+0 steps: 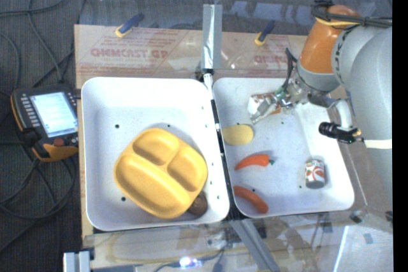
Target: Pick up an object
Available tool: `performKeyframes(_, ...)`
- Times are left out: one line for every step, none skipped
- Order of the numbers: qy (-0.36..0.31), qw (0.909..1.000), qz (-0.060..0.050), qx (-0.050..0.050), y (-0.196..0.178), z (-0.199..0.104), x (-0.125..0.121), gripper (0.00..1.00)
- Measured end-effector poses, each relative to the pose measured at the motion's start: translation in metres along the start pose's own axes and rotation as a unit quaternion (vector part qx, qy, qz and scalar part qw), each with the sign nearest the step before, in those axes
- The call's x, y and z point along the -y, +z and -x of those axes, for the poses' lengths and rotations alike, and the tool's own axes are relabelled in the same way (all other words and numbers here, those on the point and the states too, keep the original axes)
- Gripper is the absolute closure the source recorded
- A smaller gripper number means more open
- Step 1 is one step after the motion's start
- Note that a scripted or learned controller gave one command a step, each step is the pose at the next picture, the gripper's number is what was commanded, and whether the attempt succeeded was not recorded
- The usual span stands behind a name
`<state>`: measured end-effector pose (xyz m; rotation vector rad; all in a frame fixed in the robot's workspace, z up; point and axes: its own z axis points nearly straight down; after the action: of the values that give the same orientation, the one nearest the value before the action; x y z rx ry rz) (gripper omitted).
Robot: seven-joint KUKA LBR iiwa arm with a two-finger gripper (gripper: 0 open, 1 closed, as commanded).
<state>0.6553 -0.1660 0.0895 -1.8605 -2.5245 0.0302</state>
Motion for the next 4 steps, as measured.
performKeyframes(-0.001,1.0000,0.001,0.003,-0.010,0.001,0.000,1.00)
performKeyframes(-0.001,1.0000,0.001,0.004,-0.010,0.001,0.000,0.00)
performKeyframes(0.077,0.9970,-0.004,0.002,-0.004,-0.031,-0.003,0.00)
performKeyframes(0.007,0.9999,0.015,0.001,-0.001,-0.076,0.044,0.00)
